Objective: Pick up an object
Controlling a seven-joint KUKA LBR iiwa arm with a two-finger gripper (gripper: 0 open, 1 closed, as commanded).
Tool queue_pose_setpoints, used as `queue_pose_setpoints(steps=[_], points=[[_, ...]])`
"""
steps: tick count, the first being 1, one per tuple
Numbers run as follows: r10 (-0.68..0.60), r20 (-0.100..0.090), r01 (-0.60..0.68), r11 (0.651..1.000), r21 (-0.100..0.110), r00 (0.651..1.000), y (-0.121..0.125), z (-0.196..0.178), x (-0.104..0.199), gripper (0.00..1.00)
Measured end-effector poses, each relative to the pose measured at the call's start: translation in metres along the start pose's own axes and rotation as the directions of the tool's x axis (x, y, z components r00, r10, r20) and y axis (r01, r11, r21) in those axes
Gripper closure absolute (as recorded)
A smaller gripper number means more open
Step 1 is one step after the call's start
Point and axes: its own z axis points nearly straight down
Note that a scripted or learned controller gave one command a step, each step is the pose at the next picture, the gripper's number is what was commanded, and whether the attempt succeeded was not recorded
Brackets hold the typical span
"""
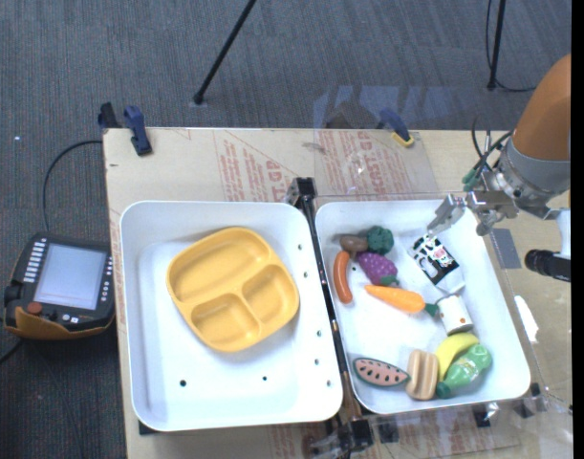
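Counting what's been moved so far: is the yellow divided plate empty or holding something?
Empty. The yellow plate in the left bin shows three bare compartments.
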Motion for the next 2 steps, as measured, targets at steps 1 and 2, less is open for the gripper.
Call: queue_pose_setpoints(steps=[1, 2], points=[[-0.032, 0.002, 0.032, 0.999, -0.003, 0.999, 0.001, 0.108, 0.005, 0.00], [-0.035, 0.001, 0.035, 0.999, -0.003, 0.999, 0.002, 0.097, 0.006, 1.00]])
